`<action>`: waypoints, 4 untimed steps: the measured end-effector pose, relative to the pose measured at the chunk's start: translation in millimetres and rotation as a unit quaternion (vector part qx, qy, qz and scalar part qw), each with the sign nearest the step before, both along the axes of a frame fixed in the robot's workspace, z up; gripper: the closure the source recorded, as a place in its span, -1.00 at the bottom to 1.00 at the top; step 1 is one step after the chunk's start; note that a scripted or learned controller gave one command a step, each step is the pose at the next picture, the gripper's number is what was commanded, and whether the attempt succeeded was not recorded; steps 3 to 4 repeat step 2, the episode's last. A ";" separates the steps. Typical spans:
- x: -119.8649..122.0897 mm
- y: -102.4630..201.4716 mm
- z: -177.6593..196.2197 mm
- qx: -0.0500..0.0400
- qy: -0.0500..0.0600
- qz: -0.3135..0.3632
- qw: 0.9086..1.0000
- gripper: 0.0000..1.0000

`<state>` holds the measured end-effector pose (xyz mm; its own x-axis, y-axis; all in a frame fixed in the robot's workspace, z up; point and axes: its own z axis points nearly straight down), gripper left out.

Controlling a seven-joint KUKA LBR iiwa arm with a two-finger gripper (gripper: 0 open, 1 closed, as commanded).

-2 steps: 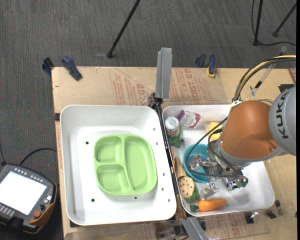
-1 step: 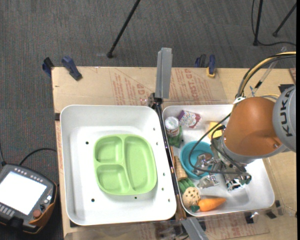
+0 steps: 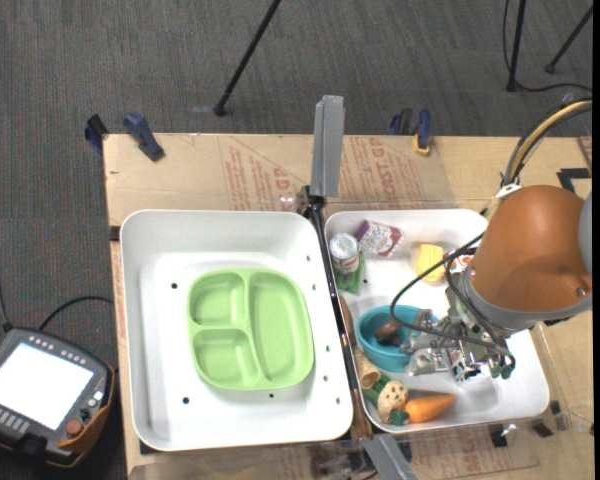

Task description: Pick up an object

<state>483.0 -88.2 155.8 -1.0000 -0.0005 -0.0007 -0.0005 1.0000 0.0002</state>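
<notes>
Objects fill the right bin (image 3: pixel 525 393) under the gripper (image 3: pixel 458 356); I cannot tell if the gripper is spread or pressed together. Just left of it is a blue bowl (image 3: pixel 385 333). Below-left lie a carrot (image 3: pixel 430 406) and a mushroom toy (image 3: pixel 392 397). Farther up are a yellow piece (image 3: pixel 429 259), a packet (image 3: pixel 380 236) and a can (image 3: pixel 344 252). Far left, the left bin (image 3: pixel 150 268) holds a green divided plate (image 3: pixel 250 329).
</notes>
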 end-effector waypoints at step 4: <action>76.4 -33.8 -61.1 0.001 -0.008 -0.311 0.950 1.00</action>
